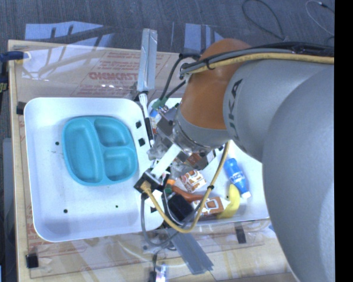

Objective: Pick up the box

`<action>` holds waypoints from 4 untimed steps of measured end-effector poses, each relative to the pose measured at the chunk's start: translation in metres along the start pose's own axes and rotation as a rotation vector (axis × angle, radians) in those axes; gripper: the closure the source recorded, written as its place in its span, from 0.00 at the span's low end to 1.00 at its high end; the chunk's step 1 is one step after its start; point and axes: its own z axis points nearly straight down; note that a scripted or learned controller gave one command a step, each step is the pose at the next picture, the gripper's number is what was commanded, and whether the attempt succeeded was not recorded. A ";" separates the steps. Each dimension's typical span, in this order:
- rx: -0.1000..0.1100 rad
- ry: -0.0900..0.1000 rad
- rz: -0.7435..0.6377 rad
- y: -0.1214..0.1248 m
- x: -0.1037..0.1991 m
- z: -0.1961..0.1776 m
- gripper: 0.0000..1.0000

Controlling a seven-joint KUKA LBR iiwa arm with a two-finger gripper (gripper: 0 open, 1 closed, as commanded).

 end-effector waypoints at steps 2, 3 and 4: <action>0.002 -0.004 0.246 -0.003 0.001 0.042 1.00; -0.001 -0.001 0.363 -0.023 0.017 0.041 1.00; 0.002 -0.001 0.250 -0.021 0.016 -0.027 1.00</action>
